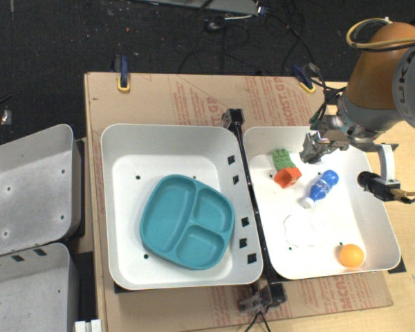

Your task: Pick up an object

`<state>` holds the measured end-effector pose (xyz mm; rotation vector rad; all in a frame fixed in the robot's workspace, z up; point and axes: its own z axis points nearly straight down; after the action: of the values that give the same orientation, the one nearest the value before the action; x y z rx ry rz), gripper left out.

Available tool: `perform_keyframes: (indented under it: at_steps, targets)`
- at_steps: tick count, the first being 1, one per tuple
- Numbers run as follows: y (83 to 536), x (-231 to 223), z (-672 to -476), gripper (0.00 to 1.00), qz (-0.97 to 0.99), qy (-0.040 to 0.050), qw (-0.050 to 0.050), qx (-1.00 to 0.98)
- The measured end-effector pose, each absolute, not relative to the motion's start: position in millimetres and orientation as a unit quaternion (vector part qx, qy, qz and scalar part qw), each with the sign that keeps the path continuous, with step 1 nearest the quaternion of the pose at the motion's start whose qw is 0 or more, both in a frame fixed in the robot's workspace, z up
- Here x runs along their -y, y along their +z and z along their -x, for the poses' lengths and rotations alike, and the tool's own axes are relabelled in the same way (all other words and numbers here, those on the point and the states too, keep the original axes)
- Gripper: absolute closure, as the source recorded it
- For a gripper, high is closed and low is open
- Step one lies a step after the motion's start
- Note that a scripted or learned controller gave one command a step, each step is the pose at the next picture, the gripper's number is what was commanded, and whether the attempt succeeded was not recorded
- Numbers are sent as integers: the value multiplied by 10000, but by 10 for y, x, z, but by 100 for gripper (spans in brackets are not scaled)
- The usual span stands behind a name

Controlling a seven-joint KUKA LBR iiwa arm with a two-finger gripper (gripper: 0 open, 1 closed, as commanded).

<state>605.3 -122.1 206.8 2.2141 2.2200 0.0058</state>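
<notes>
Over the right bin [373,254], arm bent downward — fingers [311,151] above blue bottle [321,187], spread unclear.

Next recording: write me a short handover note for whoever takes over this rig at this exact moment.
Gripper: over the right bin, near its back edge; nothing seen between its fingers.
Right bin holds a green block, an orange piece, a blue bottle lying on its side, and an orange ball at the front.
Left bin: teal divided plate.
Done: nothing lifted.
Left: pick one object; the bottle and green block lie closest.
</notes>
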Motion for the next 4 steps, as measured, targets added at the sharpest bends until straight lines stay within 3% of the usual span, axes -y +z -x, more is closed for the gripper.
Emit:
perform_keyframes:
  at_steps: [1, 4]
  targets:
    - [2508, 1220, -6023, 100, -7062, 16, 27, -7080]
    - [2590, -293, -5443, 100, -7042, -2, -15, -7100]
